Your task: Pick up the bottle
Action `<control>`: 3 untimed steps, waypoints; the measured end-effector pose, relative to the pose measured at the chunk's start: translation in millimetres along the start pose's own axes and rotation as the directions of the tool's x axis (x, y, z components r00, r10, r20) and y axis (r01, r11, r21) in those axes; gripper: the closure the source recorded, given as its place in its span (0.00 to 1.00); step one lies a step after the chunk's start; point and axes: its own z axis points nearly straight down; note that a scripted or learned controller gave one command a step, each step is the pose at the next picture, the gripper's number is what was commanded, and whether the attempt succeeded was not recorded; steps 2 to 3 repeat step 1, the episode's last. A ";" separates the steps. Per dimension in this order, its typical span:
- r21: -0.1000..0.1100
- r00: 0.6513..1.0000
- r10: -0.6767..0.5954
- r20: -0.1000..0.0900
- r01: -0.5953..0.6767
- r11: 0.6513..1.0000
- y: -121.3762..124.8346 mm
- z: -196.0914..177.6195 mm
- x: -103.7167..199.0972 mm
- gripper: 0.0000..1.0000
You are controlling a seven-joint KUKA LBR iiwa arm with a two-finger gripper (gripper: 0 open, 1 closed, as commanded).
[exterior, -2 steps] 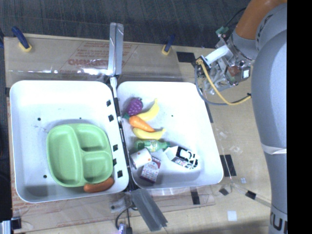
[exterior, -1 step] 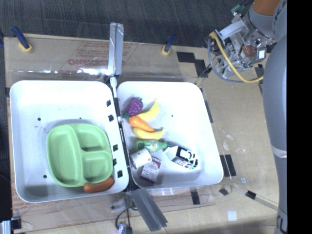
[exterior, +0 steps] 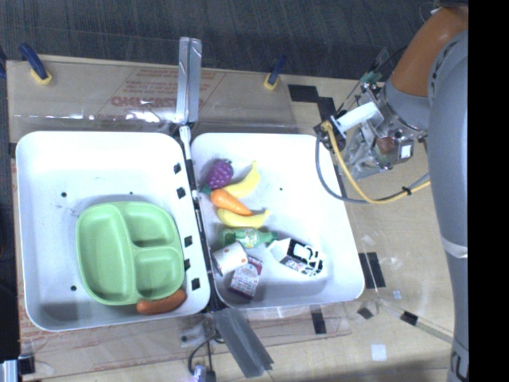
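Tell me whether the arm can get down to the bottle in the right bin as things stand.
Probably yes. The bottle lies uncovered from above, and the end effector sits outside the bin's right rim. But a carrot, a banana and a cup crowd it, leaving little side room.

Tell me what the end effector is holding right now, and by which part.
Nothing is held. The end effector hangs above the bench past the right bin's far right corner, while the bottle lies in that bin.
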 end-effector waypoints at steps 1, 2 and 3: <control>0.000 1.000 0.000 0.000 0.000 1.000 0.1 -0.1 0.0 0.00; 0.000 1.000 0.000 0.000 0.000 1.000 0.1 -0.1 0.0 0.00; 0.000 1.000 0.000 0.000 0.000 1.000 0.1 -0.1 0.0 0.00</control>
